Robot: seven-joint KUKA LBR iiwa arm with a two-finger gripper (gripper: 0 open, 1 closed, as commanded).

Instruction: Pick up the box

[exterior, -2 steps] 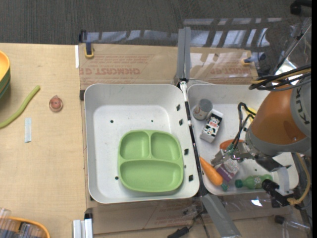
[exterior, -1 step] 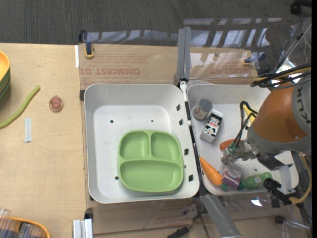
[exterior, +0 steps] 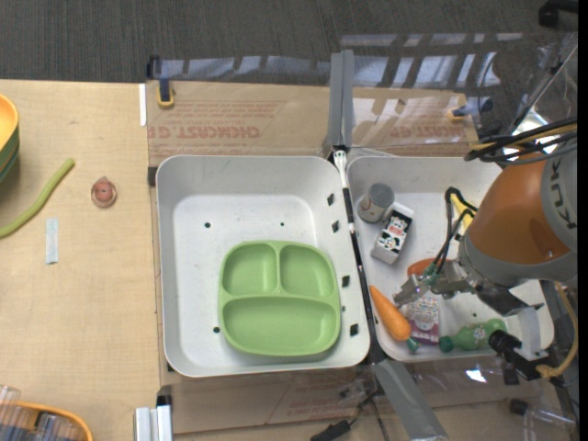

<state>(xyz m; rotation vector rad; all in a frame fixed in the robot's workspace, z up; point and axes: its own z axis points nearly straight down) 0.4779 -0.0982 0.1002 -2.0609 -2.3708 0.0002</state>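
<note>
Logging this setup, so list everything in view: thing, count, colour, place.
bins: two, white, side by side on the bench
divided plate: one, green, left bin
box: one, white with black print, right bin, upper part
cup: one, grey, right bin, beside the box
carrot: one, orange, right bin, near the left wall
bottle: one, green, right bin, front
arm: one, grey and orange, over the right bin
pincer: one, above the clutter
</note>
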